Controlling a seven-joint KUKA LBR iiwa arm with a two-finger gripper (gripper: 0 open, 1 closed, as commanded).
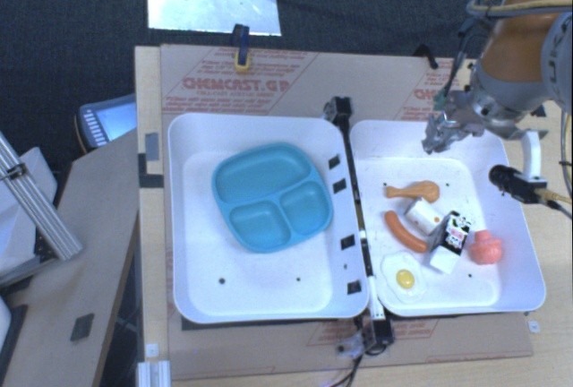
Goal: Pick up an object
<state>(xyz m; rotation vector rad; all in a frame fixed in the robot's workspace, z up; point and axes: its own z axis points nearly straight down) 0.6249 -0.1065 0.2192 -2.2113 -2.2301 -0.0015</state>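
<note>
A fried egg toy is lying nearest the lens at six o'clock in the right bin, its hard, light neighbour the sausage inviting a mid-length pinch, while the gripper, finger state indiscernible, is hovering at twelve o'clock.

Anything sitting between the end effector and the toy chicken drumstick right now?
No. In the camera view, just bare white floor of the right bin separates the end effector from the drumstick.

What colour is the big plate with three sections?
The plate is light blue, seen in the camera view, lying in the left bin.
</note>
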